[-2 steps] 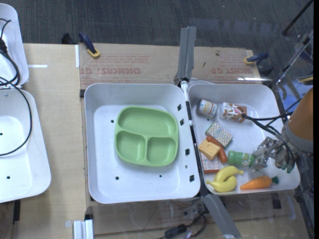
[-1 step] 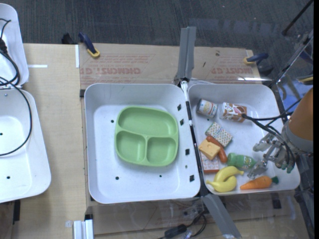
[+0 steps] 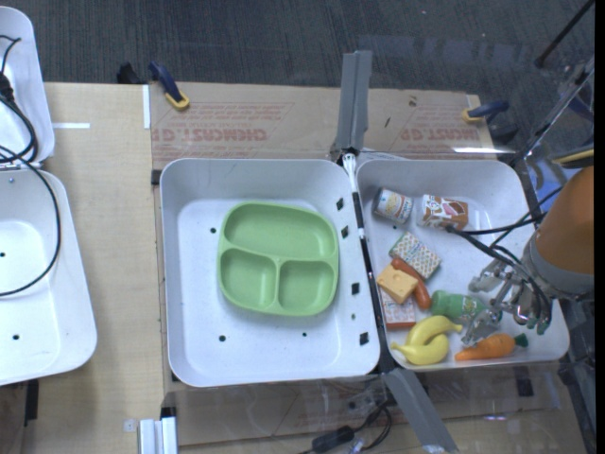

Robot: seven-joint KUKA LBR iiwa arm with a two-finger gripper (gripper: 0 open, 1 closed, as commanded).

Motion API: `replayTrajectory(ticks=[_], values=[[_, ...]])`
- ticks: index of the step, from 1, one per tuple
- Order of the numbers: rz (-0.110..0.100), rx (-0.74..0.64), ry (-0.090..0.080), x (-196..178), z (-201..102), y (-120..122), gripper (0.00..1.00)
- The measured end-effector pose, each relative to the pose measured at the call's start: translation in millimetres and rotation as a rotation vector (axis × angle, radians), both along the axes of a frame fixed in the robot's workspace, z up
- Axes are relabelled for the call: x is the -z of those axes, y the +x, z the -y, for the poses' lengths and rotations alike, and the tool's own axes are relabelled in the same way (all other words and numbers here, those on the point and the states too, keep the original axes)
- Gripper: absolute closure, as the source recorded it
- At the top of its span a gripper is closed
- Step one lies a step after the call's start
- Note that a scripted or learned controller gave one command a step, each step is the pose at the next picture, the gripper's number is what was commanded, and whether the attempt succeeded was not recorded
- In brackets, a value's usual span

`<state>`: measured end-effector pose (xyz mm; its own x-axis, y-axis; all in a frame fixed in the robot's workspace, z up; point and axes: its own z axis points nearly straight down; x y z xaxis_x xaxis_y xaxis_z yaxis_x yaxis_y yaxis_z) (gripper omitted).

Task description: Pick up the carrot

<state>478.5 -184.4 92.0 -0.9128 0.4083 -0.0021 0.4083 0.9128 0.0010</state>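
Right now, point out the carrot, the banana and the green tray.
carrot (image 3: 489, 348): camera view, middle of its orange body.
banana (image 3: 424, 340): camera view, middle of its yellow curve.
green tray (image 3: 248, 230): camera view, floor of its large upper compartment.

Right bin (image 3: 501, 173) crowded along near wall: carrot (image 3: 487, 348) hemmed by banana (image 3: 425, 340) on left, green bottle (image 3: 458, 304) just behind, bin wall close on near side. Pincer (image 3: 493, 312) hangs directly over carrot; black cables (image 3: 492, 244) cross above bin. Open floor far-right corner. Left bin (image 3: 189, 253): green tray (image 3: 279, 258) centred, bare margin around.
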Motion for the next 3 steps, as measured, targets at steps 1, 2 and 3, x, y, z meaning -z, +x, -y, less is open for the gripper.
replayTrajectory(ticks=[1, 2, 3], values=[[0.007, -0.203, -0.001, -1, 2, 3, 0.0], [0.013, -0.324, -0.004, -3, 22, 4, 0.0], [0.019, -0.743, -0.01, -5, 35, 7, 0.0]])
